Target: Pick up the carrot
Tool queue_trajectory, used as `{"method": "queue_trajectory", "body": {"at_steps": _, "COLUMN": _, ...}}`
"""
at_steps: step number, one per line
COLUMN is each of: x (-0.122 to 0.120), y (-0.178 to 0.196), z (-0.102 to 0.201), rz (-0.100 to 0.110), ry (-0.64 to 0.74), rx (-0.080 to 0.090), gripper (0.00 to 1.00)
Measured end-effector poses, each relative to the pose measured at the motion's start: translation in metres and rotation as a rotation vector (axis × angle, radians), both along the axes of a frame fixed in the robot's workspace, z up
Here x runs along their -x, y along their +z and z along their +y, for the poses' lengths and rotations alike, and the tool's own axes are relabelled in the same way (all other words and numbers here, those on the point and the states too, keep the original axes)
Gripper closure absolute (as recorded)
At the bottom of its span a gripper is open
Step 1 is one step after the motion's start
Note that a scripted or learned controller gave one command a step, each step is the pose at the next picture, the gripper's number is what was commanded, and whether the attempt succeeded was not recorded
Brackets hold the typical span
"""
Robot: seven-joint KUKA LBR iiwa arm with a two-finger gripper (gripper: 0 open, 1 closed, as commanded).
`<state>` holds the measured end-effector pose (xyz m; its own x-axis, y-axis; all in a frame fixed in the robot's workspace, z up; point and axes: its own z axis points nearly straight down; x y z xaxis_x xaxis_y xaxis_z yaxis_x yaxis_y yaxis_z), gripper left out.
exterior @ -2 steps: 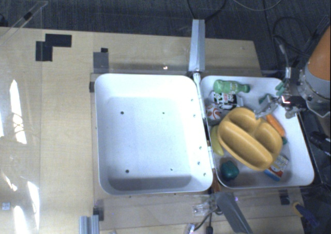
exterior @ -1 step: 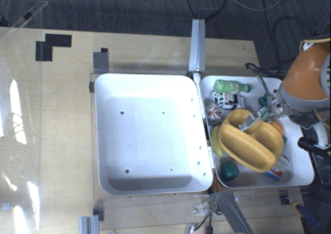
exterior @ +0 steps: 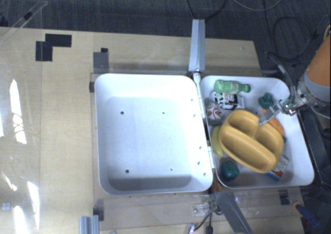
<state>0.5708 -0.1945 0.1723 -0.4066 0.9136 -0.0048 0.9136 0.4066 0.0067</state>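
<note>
While its finger state stays unclear, hand (exterior: 269, 117) just beside carrot (exterior: 276, 124).

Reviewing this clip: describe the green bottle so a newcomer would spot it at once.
Find the right-hand white bin, crowded with items. Along its far edge, above the big tan bread-shaped object, lies the green bottle on its side. It is the only bright light-green item there, with a small black-and-white carton just below it.

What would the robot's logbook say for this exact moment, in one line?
task: pick up carrot | gripper: low in right bin, beside carrot | grasp: unconfirmed | bread: right bin
</note>
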Motion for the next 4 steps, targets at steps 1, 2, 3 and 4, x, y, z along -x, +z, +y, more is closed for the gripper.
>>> {"method": "queue_trajectory", "body": {"at_steps": 1, "x": -0.012, "y": 0.042, "z": -0.011, "rz": -0.001, "ry": 0.101, "rx": 0.001, "gripper": 0.00}}
{"method": "queue_trajectory", "body": {"at_steps": 2, "x": -0.045, "y": -0.003, "z": 0.009, "rz": 0.000, "ry": 0.175, "rx": 0.001, "gripper": 0.00}}
{"method": "queue_trajectory", "body": {"at_steps": 3, "x": 0.005, "y": -0.015, "z": 0.056, "rz": 0.002, "ry": 0.114, "rx": -0.001, "gripper": 0.00}}
{"method": "queue_trajectory", "body": {"at_steps": 4, "x": -0.039, "y": -0.072, "z": 0.073, "rz": -0.022, "ry": 0.264, "rx": 0.014, "gripper": 0.00}}
